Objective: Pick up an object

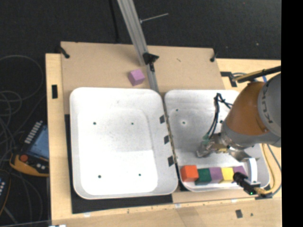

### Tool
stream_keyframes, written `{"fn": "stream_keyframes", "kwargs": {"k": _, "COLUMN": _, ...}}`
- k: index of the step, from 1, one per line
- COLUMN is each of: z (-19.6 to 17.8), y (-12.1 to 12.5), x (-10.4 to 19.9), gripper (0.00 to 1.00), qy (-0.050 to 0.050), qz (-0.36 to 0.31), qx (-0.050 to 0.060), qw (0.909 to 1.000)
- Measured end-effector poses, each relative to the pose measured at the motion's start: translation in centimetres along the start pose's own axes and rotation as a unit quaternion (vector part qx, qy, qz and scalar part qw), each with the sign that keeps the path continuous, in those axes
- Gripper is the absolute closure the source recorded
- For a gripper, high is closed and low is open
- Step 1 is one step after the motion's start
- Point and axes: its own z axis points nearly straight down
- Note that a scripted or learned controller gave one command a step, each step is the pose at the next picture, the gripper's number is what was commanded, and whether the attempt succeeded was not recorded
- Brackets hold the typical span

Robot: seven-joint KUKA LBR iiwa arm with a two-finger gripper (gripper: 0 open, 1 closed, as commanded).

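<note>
A dark floor surrounds a pale wooden bench [113, 65], with loose cables and a handheld controller [33, 148] lying on the floor at the left. On the bench sit two shallow white bins side by side: the left bin [118, 143] and the right bin [189, 112], their inner rims touching along a seam with small dark clips. A slim metal post [135, 30] slants up from the far edge of the seam toward the top of the view. A small purple cube [137, 77] rests on the bare bench just beyond the far rim of the left bin, well apart from everything else. Along the near wall of the right bin lies a row of coloured blocks, touching one another, the row's long axis running left to right, parallel to that near rim: an orange block [190, 172] at the left end, then a green block [204, 175], a purple block [216, 173], and a yellow block [227, 174]; what continues to the right is hidden under the arm. The arm [253, 115], grey with its orange band, reaches in from the right over the right bin. Its gripper [208, 148] hangs just beyond the row of blocks, above the bin floor; whether its fingers are spread or pressed together cannot be told, and no block is seen between them.
</note>
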Motion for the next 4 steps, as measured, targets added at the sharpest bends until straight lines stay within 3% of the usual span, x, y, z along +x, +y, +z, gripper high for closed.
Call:
{"fn": "stream_keyframes", "kwargs": {"k": 1, "z": 0.1, "y": 11.0, "x": 0.8, "gripper": 1.00, "qy": 0.000, "qz": -0.001, "qx": -0.001, "qw": 1.0000}}
{"fn": "stream_keyframes", "kwargs": {"k": 2, "z": -0.1, "y": 0.8, "x": -3.9, "gripper": 1.00, "qy": 0.000, "qz": 0.004, "qx": 0.005, "qw": 1.0000}}
{"fn": "stream_keyframes", "kwargs": {"k": 3, "z": 0.0, "y": -2.0, "x": 3.4, "gripper": 1.00, "qy": 0.001, "qz": -0.001, "qx": 0.001, "qw": 1.0000}}
{"fn": "stream_keyframes", "kwargs": {"k": 4, "z": 0.1, "y": 5.0, "x": 0.7, "gripper": 1.00, "qy": -0.001, "qz": -0.001, "qx": -0.001, "qw": 1.0000}}
